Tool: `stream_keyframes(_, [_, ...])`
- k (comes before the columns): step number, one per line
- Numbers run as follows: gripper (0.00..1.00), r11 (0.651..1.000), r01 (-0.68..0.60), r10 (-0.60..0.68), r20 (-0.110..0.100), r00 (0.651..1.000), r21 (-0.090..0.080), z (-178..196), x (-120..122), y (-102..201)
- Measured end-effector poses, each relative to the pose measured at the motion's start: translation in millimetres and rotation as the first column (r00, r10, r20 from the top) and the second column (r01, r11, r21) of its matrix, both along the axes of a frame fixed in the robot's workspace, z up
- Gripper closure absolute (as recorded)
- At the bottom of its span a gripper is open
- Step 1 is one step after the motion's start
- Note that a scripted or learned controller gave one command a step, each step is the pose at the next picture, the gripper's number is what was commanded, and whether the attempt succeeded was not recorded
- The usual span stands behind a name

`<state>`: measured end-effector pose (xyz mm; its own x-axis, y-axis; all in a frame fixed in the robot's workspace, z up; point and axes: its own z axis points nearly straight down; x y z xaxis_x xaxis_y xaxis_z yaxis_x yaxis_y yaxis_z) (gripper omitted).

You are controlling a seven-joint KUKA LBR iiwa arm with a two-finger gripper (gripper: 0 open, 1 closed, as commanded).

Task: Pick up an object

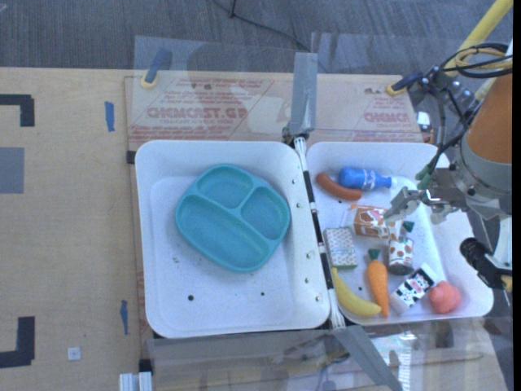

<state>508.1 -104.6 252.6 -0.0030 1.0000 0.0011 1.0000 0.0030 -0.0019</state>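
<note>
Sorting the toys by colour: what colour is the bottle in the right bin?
The bottle is blue with a white cap end, seen clearly in the camera view.

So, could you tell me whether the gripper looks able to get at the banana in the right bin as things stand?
Probably yes: the banana lies uncovered along the right bin's near left edge, though the carrot touches its side. The gripper hangs above the bin's middle.

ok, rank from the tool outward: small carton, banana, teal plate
1. small carton, just left of the tool, right bin.
2. banana, near-left corner of the right bin.
3. teal plate, left bin, farthest.
</note>
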Motion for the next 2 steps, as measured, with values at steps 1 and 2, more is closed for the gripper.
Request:
stream_keyframes(1, [0.00,0.999,0.047,-0.047,0.001,0.999,-0.001,-68.3,63.2,29.8])
stream_keyframes(2, [0.00,0.997,-0.071,0.071,0.040,0.997,-0.011,-141.7,86.1,2.3])
